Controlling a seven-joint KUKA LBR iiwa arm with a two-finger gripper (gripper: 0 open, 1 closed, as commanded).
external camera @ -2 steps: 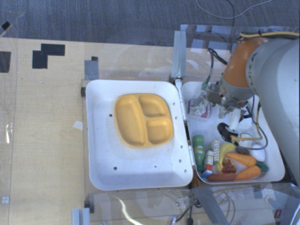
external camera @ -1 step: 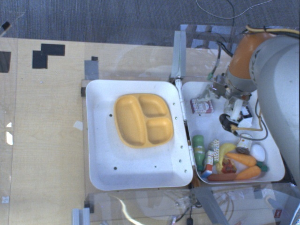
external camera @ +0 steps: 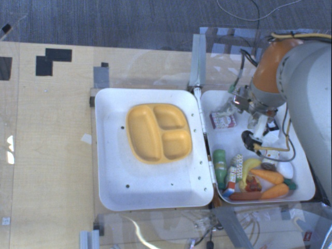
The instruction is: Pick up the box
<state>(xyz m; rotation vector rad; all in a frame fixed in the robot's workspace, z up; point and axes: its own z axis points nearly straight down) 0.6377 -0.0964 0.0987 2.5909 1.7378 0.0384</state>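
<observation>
A small red-and-white box [external camera: 222,121] lies flat near the back left of the right bin [external camera: 306,191]. My gripper [external camera: 234,104] hangs just above and to the right of that box, close to its top right corner. The wrist hides where the two meet, so I cannot tell if they touch. A second, narrow white box with coloured dots [external camera: 236,168] stands further forward in the same bin, beside a green bottle [external camera: 220,166].
The front of the right bin is crowded with two carrots [external camera: 270,177], a banana [external camera: 251,165], a red sausage [external camera: 246,196] and small red pieces. A yellow divided plate [external camera: 158,132] lies in the left bin [external camera: 111,191]. A ridge [external camera: 203,134] separates the bins.
</observation>
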